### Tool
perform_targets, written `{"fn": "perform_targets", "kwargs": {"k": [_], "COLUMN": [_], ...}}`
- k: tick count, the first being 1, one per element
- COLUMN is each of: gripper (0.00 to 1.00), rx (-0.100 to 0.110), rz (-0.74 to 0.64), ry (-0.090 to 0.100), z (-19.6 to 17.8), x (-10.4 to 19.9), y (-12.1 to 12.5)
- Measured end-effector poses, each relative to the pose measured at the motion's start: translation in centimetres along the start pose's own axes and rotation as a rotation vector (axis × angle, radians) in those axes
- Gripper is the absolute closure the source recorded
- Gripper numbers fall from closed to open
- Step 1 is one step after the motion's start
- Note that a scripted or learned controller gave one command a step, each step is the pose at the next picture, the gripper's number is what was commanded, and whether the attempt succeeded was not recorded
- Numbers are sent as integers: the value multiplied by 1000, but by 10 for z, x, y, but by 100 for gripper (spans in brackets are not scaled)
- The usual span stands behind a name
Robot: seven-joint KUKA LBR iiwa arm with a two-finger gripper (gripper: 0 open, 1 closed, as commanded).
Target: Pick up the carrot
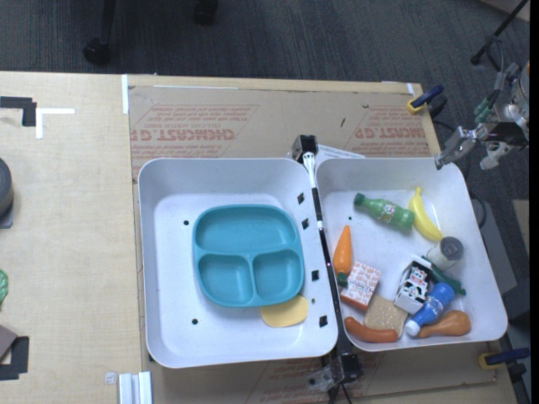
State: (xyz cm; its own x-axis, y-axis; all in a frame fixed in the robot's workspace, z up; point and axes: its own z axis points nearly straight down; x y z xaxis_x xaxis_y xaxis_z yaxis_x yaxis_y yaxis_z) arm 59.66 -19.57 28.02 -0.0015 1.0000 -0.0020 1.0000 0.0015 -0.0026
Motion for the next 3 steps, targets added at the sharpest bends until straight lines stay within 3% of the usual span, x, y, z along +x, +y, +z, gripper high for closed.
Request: {"fn": "perform_targets", "kwargs": {"k": [1, 2, 3], "gripper": [0, 0, 0], "rx": [1, 1, 1], "rz": [-6, 122, 179], "ry": [1, 1, 1], "z": [35, 89, 89], "x": [65, 126, 159], "y": [-82, -76, -65]}}
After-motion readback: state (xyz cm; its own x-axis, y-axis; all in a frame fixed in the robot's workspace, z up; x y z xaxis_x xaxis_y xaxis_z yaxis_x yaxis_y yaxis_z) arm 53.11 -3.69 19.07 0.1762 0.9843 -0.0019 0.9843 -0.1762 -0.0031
